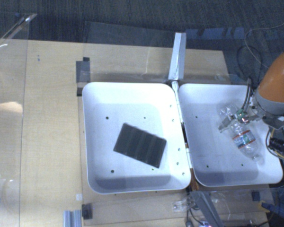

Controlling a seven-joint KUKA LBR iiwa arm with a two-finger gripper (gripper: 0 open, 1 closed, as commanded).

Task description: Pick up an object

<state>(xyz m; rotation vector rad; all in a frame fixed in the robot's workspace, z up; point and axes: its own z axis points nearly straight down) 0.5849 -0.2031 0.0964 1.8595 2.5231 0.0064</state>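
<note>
Bench [42,141]: light wood, with two white bins side by side on it.
Left bin [92,126]: a dark flat ridged pad [140,145] lies in the middle, turned a bit.
Right bin [203,164]: a clear plastic bottle [244,142] lies on its side near the right wall.
Arm [277,86]: grey and orange, comes in from the right, over the right bin.
Gripper [233,119]: low in the right bin, right at the top end of the bottle. I cannot tell if it grips the bottle or is let go.
</note>
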